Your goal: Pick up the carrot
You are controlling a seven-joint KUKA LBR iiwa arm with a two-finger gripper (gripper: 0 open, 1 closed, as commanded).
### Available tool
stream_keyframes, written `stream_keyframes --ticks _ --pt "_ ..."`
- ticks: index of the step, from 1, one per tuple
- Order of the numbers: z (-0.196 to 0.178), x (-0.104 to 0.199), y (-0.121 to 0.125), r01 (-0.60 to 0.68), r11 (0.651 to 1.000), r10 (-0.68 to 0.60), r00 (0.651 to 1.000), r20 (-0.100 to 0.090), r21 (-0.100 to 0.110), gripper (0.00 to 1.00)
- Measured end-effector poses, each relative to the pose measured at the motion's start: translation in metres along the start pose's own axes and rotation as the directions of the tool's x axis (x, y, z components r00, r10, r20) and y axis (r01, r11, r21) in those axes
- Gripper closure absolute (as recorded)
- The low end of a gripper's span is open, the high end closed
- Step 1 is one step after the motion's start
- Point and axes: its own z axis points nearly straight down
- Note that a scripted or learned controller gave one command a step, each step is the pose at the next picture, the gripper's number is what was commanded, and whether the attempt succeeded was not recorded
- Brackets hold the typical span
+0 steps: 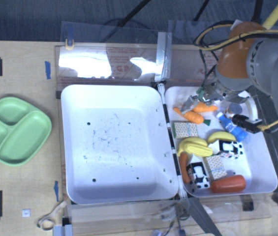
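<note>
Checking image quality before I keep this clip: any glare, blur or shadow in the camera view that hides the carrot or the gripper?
Camera view: strong glare whitens the clear panel behind the left bin; the carrot in the right bin is evenly lit and fairly sharp; the gripper above it is small and dark, its fingers unreadable; the arm looks soft and blurred.

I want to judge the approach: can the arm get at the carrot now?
Probably yes. The gripper hangs right above the carrot in the right bin, and nothing lies on top; a second orange piece crowds it.
</note>
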Motion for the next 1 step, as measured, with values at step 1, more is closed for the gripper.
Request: stream_keyframes --ticks 1 --pt "0.0072 -0.0282 -0.0174 -0.036 0.999 0.036 0.999 -0.002 0.007 0.00"
